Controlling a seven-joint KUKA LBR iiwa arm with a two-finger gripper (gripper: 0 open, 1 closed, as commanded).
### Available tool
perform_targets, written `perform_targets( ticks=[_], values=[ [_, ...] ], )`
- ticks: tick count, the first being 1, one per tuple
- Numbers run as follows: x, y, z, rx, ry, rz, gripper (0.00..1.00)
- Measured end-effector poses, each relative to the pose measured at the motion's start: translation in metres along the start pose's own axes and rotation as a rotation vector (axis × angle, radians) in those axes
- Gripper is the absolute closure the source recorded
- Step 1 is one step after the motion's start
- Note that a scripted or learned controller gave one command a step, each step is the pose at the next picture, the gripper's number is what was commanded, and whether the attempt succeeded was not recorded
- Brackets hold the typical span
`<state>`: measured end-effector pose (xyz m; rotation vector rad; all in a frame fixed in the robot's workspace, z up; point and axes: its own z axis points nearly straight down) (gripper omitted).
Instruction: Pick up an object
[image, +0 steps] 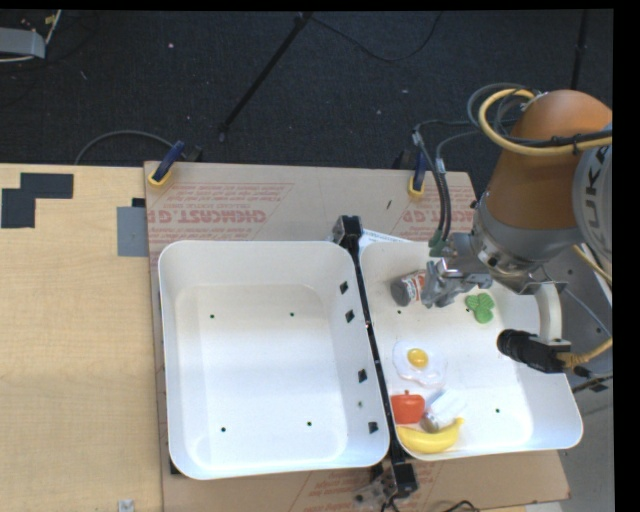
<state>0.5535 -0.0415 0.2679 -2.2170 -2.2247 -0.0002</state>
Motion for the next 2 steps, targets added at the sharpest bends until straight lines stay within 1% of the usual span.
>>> perform_targets(
  ticks=[1,2],
  values=[
    [0.051,0.002,0.021,0.002,0.000,0.001,1.00],
    [0.112,0.005,0.026,0.001,0.000,0.000,1.00]
  ],
)
